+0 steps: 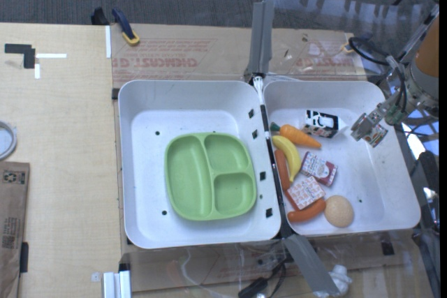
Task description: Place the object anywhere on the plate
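Plate [209, 176] was our landmark: green, three compartments, lying in the left bin [133, 150] with nothing on it. In the right bin [391, 206], beside the plate, we saw the toy food heaped against the shared wall (banana [288, 153], carrot [302, 136], a red sausage [306, 211], two small packets [311, 179]), with an egg [339, 211] slightly farther from the plate and a black-and-white carton [321, 123] beyond the carrot. Farthest from the plate, we found the gripper [370, 128] above that bin's outer side; we could not tell whether it was released or clenched.
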Tool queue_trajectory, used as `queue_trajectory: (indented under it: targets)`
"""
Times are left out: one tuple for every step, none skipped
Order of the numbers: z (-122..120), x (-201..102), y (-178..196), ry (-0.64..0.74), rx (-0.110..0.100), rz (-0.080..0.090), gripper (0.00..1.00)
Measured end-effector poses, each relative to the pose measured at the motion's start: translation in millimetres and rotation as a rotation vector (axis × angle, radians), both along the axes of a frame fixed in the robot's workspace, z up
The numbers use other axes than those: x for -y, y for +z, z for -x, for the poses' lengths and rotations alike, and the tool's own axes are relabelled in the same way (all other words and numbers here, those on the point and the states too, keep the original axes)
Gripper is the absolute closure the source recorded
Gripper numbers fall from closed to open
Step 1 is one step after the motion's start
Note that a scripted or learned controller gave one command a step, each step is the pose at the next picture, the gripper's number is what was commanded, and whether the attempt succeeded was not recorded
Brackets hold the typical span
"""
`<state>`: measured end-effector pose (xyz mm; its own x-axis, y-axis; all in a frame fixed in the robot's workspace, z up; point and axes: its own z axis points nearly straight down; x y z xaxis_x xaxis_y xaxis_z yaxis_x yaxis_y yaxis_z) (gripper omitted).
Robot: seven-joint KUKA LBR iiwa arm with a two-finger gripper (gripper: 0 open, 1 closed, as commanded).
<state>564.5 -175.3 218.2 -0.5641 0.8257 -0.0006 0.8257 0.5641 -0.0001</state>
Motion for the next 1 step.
queue_trajectory:
  targets:
    - [-7.1, -62.3, -36.7, 0.075, -0.003, 0.0, 1.0]
